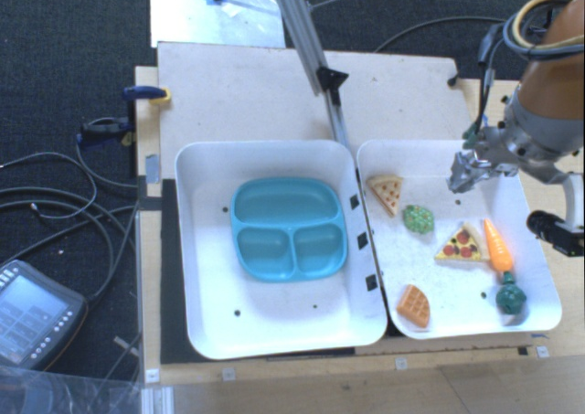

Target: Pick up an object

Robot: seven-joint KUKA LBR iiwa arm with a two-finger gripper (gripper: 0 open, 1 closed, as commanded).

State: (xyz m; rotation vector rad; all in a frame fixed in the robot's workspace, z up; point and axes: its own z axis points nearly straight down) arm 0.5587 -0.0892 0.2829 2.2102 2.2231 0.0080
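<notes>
The right bin (pixel 547 312) holds several toy foods: a small pizza slice (pixel 387 193) at its left, a green round piece (pixel 419 218), a larger pizza slice (pixel 462 246), an orange carrot (pixel 498 246), a dark green broccoli (pixel 510 297) and a waffle piece (pixel 413 306) near the front. My gripper (pixel 464 172) hangs over the back of this bin, above and behind the larger pizza slice. Nothing shows between its fingers.
The left bin (pixel 206 312) holds a blue divided plate (pixel 290 228). A metal pole (pixel 302 19) slants across the back of the bench. Cables and a pendant (pixel 32 312) lie on the floor at the left.
</notes>
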